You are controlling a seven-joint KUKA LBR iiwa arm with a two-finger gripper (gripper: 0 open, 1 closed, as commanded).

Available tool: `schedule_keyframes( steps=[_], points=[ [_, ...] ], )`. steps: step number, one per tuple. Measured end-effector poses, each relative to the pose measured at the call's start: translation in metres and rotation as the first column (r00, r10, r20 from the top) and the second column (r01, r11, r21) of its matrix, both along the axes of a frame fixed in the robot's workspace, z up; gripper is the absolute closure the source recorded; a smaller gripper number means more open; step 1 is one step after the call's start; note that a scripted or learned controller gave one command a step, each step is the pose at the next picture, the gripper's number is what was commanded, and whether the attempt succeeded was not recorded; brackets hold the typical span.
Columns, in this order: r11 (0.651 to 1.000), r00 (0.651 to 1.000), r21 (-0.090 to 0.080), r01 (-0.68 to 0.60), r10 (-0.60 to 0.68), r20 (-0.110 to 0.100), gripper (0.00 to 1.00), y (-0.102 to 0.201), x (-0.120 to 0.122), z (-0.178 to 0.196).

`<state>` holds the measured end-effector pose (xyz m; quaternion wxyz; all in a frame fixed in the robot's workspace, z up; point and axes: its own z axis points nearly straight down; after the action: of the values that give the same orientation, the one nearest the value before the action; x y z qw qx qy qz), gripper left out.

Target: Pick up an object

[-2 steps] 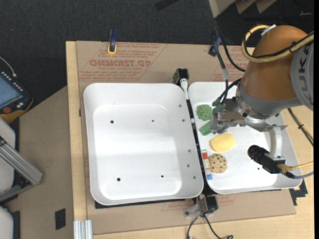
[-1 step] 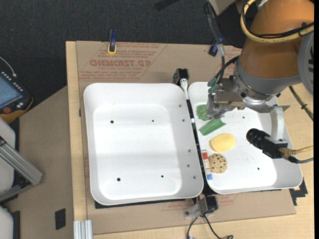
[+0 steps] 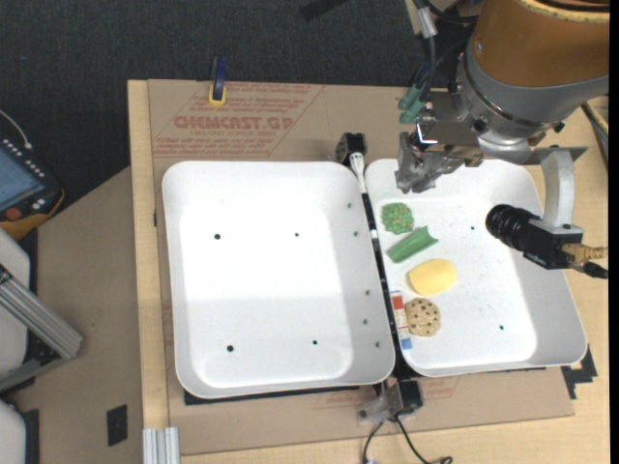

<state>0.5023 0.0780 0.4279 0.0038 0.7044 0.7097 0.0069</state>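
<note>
Closest in, a black clip [image 3: 406, 394] sits at the near edge of the desk [image 3: 92, 249], right where the two bins meet. It seems to be there to pin them together so that neither slides under a push from the arm. Just beyond it the cookie [image 3: 423, 316] lies flat in the right bin [image 3: 503, 341]. It is just beside a small red, white and blue packet [image 3: 399, 315] that lies along the bin's left wall, and that crowding would leave little room for a grasp on the cookie's left side. Next out is a yellow lump [image 3: 431, 277], rounded and lying free, then a green pod [image 3: 411, 244] set at a slant, then a green floret [image 3: 397, 217]. All five run in a line down the left side of the right bin. The left bin [image 3: 261, 288] beside them serves, I judge, as the place to drop whatever gets picked. Farther still, the hand [image 3: 418, 174] hangs over the far left corner of the right bin, just beyond the floret and above it, pointing down as for a grasp from the top. Whether it is released or clenched I cannot tell from this slant. The pick looks not yet made, since every thing lies on the bin floor, and the floret is the likeliest target. A second clip [image 3: 350, 148] joins the bins at the far edge, and a blue clamp [image 3: 219, 80] pins the card sheet [image 3: 242, 114].
</note>
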Motion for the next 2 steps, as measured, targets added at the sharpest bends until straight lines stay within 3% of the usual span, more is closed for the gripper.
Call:
schedule_keyframes(
  steps=[1,2],
  points=[
    [1.000,1.000,-0.004,0.001,-0.002,-0.022,1.00,0.054,0.009,-0.049],
    [1.000,1.000,-0.004,0.013,-0.013,-0.009,1.00,-0.006,-0.024,-0.002]
  ],
)
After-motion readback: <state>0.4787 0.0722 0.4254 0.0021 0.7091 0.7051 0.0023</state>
